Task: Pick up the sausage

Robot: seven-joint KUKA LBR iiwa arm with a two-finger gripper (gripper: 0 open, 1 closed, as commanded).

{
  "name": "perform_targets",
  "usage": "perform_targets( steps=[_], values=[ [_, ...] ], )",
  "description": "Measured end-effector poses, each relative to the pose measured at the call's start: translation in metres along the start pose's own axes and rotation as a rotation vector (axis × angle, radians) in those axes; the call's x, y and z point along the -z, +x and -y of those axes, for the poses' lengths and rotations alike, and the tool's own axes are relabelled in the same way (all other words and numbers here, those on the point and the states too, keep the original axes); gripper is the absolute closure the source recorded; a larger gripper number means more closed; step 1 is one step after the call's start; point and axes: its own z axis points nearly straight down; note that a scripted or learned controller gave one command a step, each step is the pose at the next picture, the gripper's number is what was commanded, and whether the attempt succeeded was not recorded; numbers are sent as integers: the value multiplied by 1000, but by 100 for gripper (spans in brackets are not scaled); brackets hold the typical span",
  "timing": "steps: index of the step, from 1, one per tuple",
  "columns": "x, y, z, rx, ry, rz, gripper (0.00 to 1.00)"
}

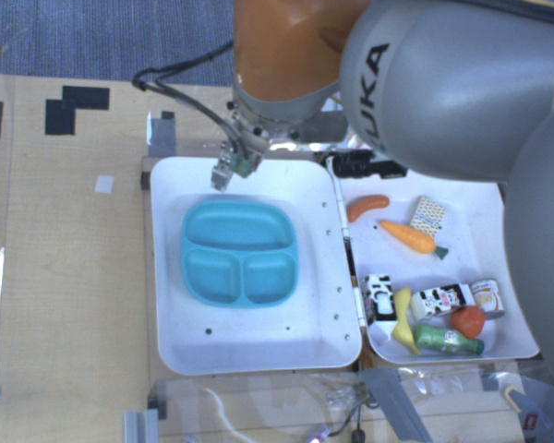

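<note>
Camera view, item one: the sausage (367, 207) lies in the right bin (522, 340), at that bin's upper left corner, close beside the divider between the two bins, reddish orange and slightly curved. It lies free, with nothing touching it from above. Just below and to its right lies a carrot (408, 236) with a green tip, and beside that a small checkered box (428, 215). Lower in the same bin sit a black-and-white carton (379, 297), a yellow banana (403, 321), a green bottle (448, 341), a red tomato (468, 321), a second black-and-white carton (442, 300) and a small can (487, 296), crowded together.

Left bin (175, 340) holds a blue divided tray (240, 252) with three compartments, lying flat near the middle.

Gripper (224, 173) hangs over the upper edge of the left bin, above the tray's far rim, well apart from the sausage. Whether its jaws are apart or together I cannot tell; nothing is seen between them. Grey arm (443, 72) with orange band (282, 40) fills the upper right, reaching across the right bin
</note>
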Motion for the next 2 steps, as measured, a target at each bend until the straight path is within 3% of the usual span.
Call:
perform_targets(
  steps=[1,2],
  values=[
    [95,95,49,132,-2,1,100],
    [108,94,48,136,-9,8,100]
  ],
)
